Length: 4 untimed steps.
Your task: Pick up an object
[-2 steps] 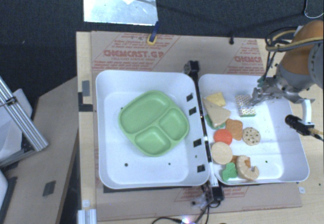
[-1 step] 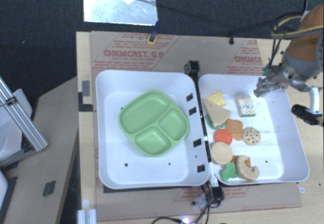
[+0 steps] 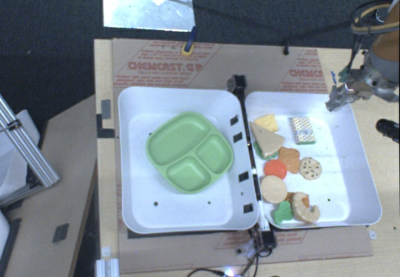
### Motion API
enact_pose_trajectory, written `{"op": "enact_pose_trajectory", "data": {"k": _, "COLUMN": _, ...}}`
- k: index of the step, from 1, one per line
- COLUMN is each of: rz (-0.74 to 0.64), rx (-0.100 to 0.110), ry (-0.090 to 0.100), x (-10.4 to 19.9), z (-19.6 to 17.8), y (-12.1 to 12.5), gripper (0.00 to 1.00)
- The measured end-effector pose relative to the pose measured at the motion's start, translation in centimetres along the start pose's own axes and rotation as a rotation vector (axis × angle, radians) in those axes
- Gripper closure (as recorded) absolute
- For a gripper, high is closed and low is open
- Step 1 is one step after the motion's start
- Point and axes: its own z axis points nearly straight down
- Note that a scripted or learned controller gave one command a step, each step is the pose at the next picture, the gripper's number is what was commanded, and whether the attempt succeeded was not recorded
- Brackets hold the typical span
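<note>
Toy foods [image 3: 284, 169], small, colourful, clustered in right bin [image 3: 359, 163]

Red lettering reading "CHEMCAST GP" stood printed on the brown protective sheet [image 3: 164, 60] covering the worktop, well to the left of the claw [image 3: 335, 98] in the camera view. A second red print of the same kind lay on that sheet just beside the claw, too blurred to read.
</note>
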Motion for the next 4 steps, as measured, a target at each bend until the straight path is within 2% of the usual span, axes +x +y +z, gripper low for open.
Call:
{"op": "enact_pose_trajectory", "data": {"k": 1, "rz": -0.002, "rx": 0.002, "ry": 0.001, "x": 0.0, "z": -2.0, "y": 0.2, "gripper": 1.0}}
{"op": "enact_pose_trajectory", "data": {"k": 2, "rz": -0.005, "rx": 0.007, "ry": 0.003, "x": 3.9, "z": -1.5, "y": -1.8, "gripper": 1.0}}
{"op": "enact_pose_trajectory", "data": {"k": 3, "rz": -0.006, "rx": 0.006, "ry": 0.003, "x": 8.2, "z": -2.5, "y": -3.7, "gripper": 1.0}}
{"op": "enact_pose_trajectory", "data": {"k": 4, "rz": -0.006, "rx": 0.008, "ry": 0.004, "x": 12.6, "z": -1.2, "y": -6.1, "gripper": 1.0}}
